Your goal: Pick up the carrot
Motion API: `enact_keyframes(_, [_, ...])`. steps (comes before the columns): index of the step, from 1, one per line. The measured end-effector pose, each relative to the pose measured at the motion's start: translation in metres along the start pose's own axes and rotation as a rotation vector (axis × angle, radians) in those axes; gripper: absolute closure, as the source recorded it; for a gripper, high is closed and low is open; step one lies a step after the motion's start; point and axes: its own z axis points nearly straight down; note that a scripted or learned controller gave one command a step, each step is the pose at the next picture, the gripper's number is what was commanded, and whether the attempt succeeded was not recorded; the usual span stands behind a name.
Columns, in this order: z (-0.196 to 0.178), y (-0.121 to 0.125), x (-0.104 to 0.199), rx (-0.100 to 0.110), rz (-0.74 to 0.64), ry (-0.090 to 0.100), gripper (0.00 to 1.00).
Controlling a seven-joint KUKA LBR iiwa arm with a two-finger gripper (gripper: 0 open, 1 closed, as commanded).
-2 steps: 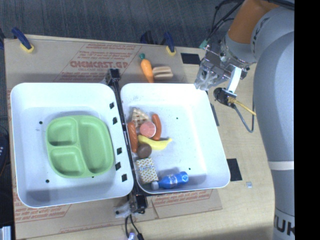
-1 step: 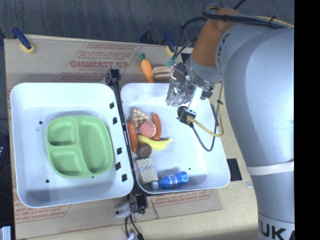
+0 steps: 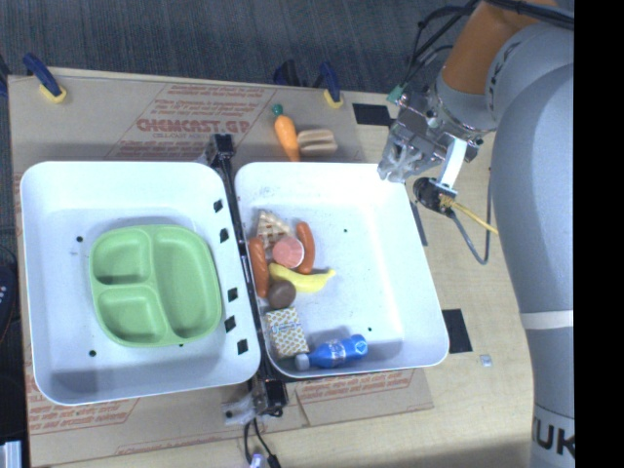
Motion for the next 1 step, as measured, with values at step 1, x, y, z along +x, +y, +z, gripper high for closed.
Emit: enact_keyframes(1, [0.0493, -0.0411, 0.0346, 0.004, 0.185, 0.000, 1.00])
